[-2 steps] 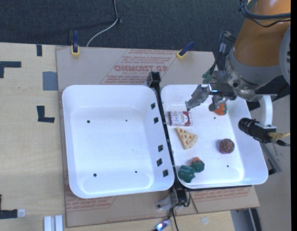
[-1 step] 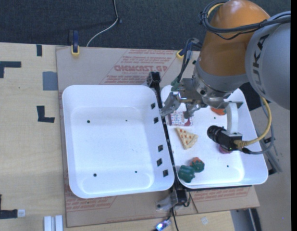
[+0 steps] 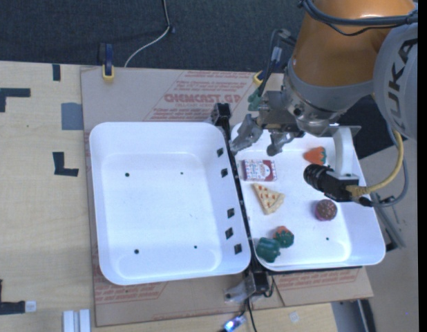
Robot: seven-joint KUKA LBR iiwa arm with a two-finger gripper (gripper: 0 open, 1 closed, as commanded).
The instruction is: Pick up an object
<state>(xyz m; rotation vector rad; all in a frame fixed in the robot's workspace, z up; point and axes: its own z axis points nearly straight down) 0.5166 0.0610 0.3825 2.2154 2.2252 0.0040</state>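
Gripper (image 3: 263, 138) hangs over the far-left part of the right bin (image 3: 358, 254), close to the divider between the bins; its two grey fingers (image 3: 242, 136) are spread apart with nothing between them. Arm (image 3: 352, 33) comes in from the right, orange band big in the top right corner, grey housing beside it showing part of the letters "UKA". Red-and-white packet (image 3: 258, 170) lies flat just below the fingertips, near the right bin's left wall; it has print on it but too small to read. Waffle-patterned yellow wedge (image 3: 269, 198) sits just nearer than the packet. Green-and-red toy vegetables (image 3: 274, 245) are at the right bin's near-left corner, touching each other. Dark red round object (image 3: 326, 209) is toward the bin's right side; small orange object (image 3: 314, 155) is further back, partly behind a white bracket on the arm. Black cylinder with a yellow cable (image 3: 329, 182) is mounted on the arm between those two. Left bin (image 3: 103, 144) carries only small black dots on its floor. Both bins sit on a cardboard sheet (image 3: 179, 95) with red print along its far edge, reading roughly "CHEMCAST"; the rest is illegible. Wooden bench (image 3: 34, 206) has black tape marks on its left side, and a white cable (image 3: 151, 43) runs off the far edge.
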